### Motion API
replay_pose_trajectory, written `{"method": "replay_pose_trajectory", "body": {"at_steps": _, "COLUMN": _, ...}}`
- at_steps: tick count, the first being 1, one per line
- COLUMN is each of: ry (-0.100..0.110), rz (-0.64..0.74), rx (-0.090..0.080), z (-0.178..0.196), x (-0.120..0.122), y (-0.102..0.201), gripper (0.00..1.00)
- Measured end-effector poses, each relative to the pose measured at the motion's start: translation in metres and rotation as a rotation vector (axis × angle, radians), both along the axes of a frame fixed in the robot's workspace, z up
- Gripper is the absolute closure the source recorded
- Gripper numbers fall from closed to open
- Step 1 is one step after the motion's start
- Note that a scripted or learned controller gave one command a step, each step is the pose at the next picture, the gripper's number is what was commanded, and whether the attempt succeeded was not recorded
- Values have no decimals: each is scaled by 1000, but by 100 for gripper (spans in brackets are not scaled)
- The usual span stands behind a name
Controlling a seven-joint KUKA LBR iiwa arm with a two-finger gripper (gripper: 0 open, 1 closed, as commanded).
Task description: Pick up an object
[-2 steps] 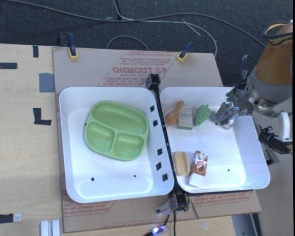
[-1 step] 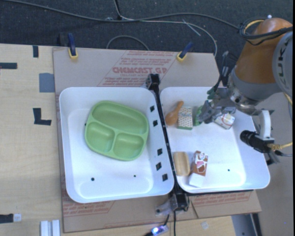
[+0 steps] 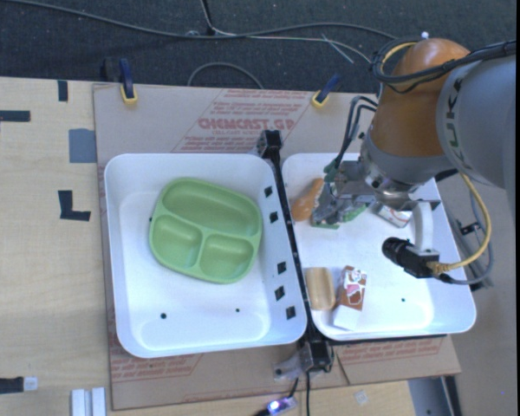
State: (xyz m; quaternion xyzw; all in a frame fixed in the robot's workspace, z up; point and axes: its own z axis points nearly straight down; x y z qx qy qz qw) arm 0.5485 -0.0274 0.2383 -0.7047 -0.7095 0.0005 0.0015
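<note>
Down front in the right bin (image 3: pixel 451 319) lie a tan block (image 3: pixel 319 288) and a small carton (image 3: pixel 353 289), untouched. Gripper (image 3: pixel 331 213) hovers by an orange object (image 3: pixel 305 203), likely lining up; grip state unclear.

Tool (image 3: pixel 331 208) fingertips and green object (image 3: pixel 345 217) beneath, largely hidden by the arm.

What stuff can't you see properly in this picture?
- The gripper in the camera view: its tips blur into the green thing under it, so what that thing is stays unclear.
- The orange object: partly covered by the gripper; its shape is unclear.
- The small carton: its print is too small to read.
- The right bin: its far part is hidden behind the arm.
</note>
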Motion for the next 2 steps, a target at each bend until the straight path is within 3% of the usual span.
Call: {"method": "replay_pose_trajectory", "body": {"at_steps": 2, "ry": -1, "rz": 1, "rx": 0, "z": 1, "x": 15, "y": 113, "gripper": 100}}
